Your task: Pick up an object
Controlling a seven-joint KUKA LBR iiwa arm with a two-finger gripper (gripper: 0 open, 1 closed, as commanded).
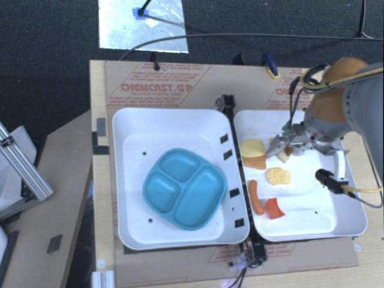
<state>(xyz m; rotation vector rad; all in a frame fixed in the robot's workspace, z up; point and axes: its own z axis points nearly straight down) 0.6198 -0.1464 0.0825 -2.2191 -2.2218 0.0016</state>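
Fingers point(281, 149) sit low in the right bin point(348, 224), right of centre frame; their opening cannot be judged. Cheese wedge point(253, 149) lies just left, corn piece point(278, 176) below. Step: approach. Next: centre, close, lift.

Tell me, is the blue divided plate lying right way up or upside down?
Right way up. The blue divided plate lies in the left bin with its three hollow compartments facing the camera.

Red print reads "CHEMCAST GP" on the brown protective sheet point(157, 87) behind the bins, repeating faintly across it.
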